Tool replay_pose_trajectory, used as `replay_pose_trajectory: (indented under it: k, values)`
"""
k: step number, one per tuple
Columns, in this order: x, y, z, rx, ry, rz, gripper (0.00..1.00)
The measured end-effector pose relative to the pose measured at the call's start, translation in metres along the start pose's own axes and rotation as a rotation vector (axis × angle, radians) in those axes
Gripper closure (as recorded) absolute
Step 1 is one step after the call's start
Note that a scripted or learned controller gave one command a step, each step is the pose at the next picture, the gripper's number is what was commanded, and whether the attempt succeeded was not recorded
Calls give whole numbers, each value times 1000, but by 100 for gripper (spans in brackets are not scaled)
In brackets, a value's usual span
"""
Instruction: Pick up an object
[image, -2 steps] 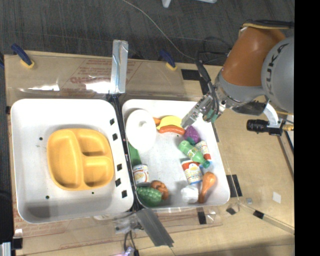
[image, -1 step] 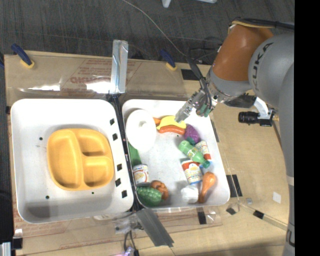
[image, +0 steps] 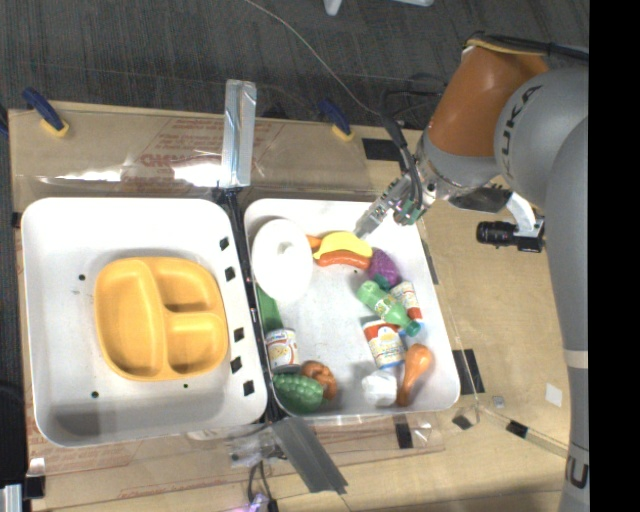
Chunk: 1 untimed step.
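Observation:
The right bin (image: 330, 325) holds several toy foods: a white round lid (image: 280, 258), a yellow banana with a red sausage (image: 342, 248), a purple fruit (image: 383, 266), a green bottle (image: 376, 298), two small labelled bottles (image: 384, 343), an orange carrot (image: 414, 367), a small can (image: 282, 350) and a green knobbly vegetable (image: 298, 392). My gripper (image: 386, 216) hangs over the bin's far right corner, just above and right of the banana. It looks open, and nothing sits between its fingers.
The left bin (image: 60, 230) carries a yellow divided tray (image: 160, 315). A silver clamp post (image: 238, 135) stands behind the wall between the bins. Blue clips (image: 47, 110) hold the cardboard at the back. The arm's orange band (image: 485, 95) looms at the upper right.

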<state>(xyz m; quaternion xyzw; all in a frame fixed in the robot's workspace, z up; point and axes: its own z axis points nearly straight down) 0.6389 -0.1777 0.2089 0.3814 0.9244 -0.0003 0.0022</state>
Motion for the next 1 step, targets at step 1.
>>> replay_pose_trajectory:
  k: [1]
  values:
    - [-2,10,19,2,4,61,100]
